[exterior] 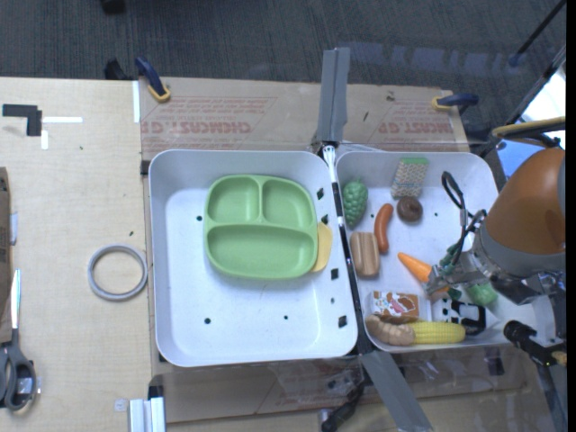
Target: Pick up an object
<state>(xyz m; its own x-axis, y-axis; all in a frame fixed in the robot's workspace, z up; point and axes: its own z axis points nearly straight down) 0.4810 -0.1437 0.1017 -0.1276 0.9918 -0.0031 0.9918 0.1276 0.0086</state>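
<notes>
Pincer (447,280): low in the right bin (490,174), near its lower right corner; I cannot tell its state, the tip being lost among cables and a green thing. Nearest candidate, by my reading: carrot (413,265), just to the pincer's left, apparently touching it, long axis slanting from upper left down toward the pincer. Corn cob (436,333), below the pincer, lying left-right beside a snack packet (395,306). Sausage (383,226) and bread roll (364,253), further left, both standing up-down. Green divided plate (261,226) in the left bin (171,268), well apart across the divider. I log nothing as picked yet.
</notes>
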